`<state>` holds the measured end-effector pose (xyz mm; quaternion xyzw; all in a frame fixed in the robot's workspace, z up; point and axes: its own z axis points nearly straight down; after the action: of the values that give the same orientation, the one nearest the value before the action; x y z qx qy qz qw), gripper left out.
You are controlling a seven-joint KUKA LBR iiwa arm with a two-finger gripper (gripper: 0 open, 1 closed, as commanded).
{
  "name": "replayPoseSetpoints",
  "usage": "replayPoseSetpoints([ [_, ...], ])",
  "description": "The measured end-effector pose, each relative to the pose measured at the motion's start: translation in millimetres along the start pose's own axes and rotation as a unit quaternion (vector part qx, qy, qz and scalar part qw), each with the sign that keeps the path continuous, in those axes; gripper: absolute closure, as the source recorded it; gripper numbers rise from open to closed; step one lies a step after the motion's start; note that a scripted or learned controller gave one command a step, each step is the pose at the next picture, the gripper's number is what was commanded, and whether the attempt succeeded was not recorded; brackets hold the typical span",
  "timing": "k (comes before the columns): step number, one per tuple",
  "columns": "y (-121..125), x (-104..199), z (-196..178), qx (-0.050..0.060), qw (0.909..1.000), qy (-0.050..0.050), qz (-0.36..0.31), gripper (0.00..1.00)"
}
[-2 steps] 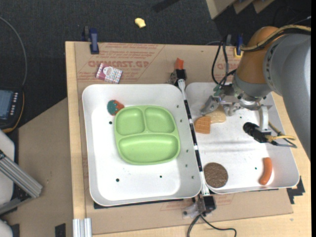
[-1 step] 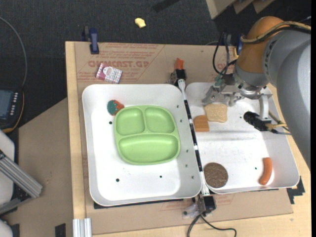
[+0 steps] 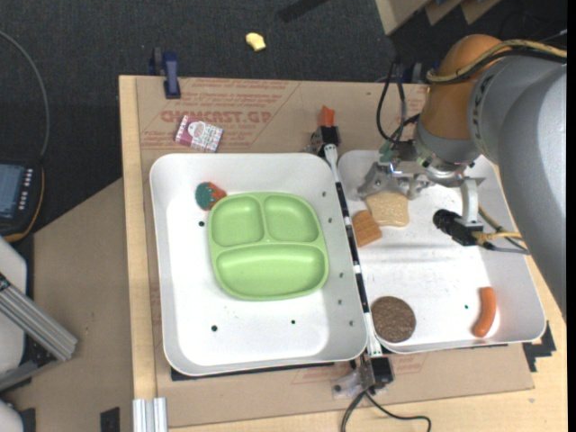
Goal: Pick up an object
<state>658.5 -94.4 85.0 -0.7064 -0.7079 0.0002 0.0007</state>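
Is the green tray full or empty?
Empty. All three compartments of the green tray show bare green plastic. The small red-green item lies beside its upper-left corner, on the left bin floor.

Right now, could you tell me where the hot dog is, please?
The hot dog lies in the right bin, near its front right corner, to the right of the brown patty.

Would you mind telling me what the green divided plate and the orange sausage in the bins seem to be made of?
The green divided plate looks like moulded plastic with a smooth, slightly matte finish: uniform colour, rounded compartment ridges, soft highlights. The orange sausage is probably plastic or rubber toy food: even colour and a faint sheen, though it is too small to be sure.
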Motion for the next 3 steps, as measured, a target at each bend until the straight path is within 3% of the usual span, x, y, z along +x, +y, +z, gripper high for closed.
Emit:
replayPoseSetpoints([
  [3, -16, -4, 0, 0.000, 1.0000, -0.001, 0.001, 0.00],
])
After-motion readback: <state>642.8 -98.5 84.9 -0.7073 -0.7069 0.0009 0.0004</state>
